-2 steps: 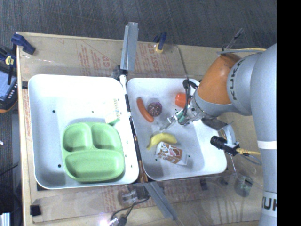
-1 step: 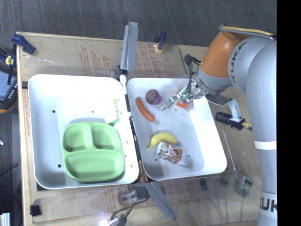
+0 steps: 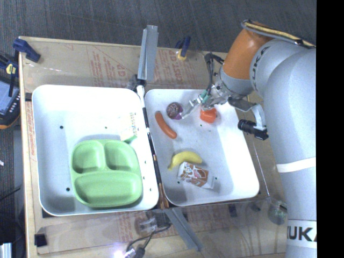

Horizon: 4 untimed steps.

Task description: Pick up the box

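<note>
The box (image 3: 195, 175), probably light and easily crushed, is seen lying flat near the banana (image 3: 185, 158), best gripped across its short sides, while the gripper (image 3: 206, 102), spread unclear, hovers far off.

Tray (image 3: 106, 176) in left bin (image 3: 48, 98), box (image 3: 195, 174) below banana (image 3: 186, 158) in right bin (image 3: 236, 165)

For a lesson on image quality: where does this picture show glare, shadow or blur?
Camera view: even overhead light; the white bins look bright, nearly washed out at the rims; soft shadows lie beside the banana and box; the gripper is small and slightly blurred; the box's print is too soft to read.
</note>
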Motion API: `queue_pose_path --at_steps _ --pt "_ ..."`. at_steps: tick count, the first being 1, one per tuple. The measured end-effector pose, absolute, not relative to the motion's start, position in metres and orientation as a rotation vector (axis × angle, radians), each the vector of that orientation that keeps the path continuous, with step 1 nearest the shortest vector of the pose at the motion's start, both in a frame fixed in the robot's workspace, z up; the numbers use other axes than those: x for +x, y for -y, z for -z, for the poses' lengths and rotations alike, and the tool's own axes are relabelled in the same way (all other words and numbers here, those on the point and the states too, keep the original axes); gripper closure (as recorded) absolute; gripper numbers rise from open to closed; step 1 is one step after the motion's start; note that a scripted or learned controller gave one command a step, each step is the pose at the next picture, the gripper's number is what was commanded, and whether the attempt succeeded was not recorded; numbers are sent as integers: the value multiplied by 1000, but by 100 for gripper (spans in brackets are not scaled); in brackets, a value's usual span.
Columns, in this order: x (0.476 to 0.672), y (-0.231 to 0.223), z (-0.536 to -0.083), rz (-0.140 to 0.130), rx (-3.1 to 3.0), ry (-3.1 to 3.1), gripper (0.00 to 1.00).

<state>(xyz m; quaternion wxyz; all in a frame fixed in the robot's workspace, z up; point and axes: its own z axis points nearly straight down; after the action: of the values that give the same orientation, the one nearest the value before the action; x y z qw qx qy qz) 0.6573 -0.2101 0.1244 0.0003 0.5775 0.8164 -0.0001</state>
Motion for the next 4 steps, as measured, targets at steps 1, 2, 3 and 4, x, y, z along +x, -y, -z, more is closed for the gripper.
queue_pose_path --at_steps 1,2,3,4 --pt "653 143 -92 0 1634 -2685 0" --pt "654 142 -103 -2 1629 -2687 100" --pt "611 93 -253 1 1021 -2969 100" --pt "601 45 -191 4 1459 -2786 100"
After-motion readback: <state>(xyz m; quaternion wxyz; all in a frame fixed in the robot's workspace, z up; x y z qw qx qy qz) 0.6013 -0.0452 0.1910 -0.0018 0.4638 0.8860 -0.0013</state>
